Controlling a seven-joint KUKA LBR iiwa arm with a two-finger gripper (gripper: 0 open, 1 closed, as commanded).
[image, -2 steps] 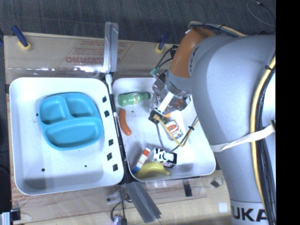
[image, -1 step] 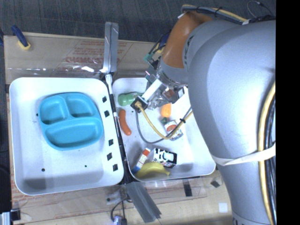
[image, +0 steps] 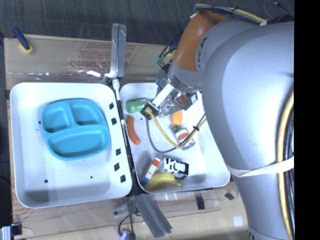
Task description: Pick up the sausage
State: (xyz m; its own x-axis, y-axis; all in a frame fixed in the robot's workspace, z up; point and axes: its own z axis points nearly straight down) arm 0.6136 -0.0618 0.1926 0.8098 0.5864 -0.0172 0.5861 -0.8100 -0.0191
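Observation:
The sausage (image: 132, 130), a short orange-red link, lies in the right bin (image: 212, 156) close to its left wall, pointing roughly towards the near and far sides. My gripper (image: 179, 100) hangs over the back middle of that bin, right of the sausage and slightly further back, apart from it. Nothing can be seen held in it.
A green item (image: 134, 105) sits just behind the sausage. An orange piece (image: 177, 117) and a small red-and-white item (image: 182, 134) lie under the gripper. A yellow banana (image: 161, 181), a tube (image: 152, 170) and a black-and-white packet (image: 175, 167) lie at the front. The left bin (image: 30, 184) holds a blue divided plate (image: 75, 129).

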